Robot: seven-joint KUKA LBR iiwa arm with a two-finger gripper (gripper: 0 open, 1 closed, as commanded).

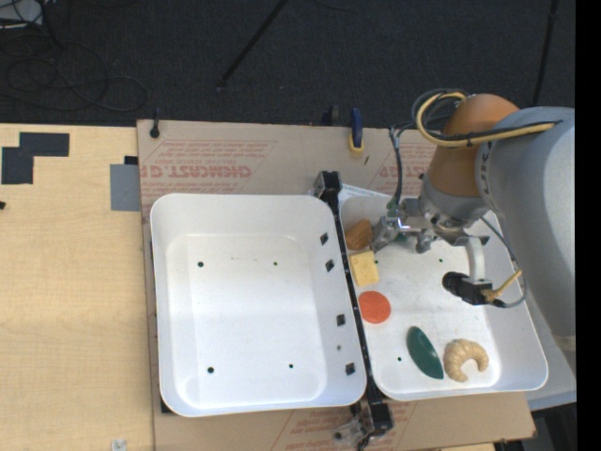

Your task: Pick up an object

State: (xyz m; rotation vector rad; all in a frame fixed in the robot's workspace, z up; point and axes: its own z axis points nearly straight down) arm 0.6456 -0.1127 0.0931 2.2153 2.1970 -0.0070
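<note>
At the far left lies the light wooden bench top (66, 299), with some dark grey marks on it. On the bench there is a brown cardboard sheet (235, 163) with red printed letters, and the two bins stand on this sheet.

The left bin (174, 224) is white and shallow, with a few small dark dots on its floor. A black clamp strip (340, 280) runs between the two bins, along the edge where they meet.

The right bin (521, 369) holds several objects. Near its upper left corner, just beside the dividing edge, lies a brown bread-like piece (357, 234). Directly below it, touching or almost touching, is a pale yellow block (364, 270). A little lower is an orange-red round disc (376, 307). Towards the front of the bin lies a dark green oval object (424, 352), shaped like a leaf, and just beside it on the right is a beige croissant (467, 359).

The gripper (392, 229) is low in the upper part of the right bin, just to the right of the brown piece. It looks metallic, but the state of the pincer I cannot tell, and nothing is visibly held in it. Behind it the orange band (465, 148) and the grey arm (540, 214) come in from the right. A black cable part (467, 287) hangs below the wrist, over the bin floor.
</note>
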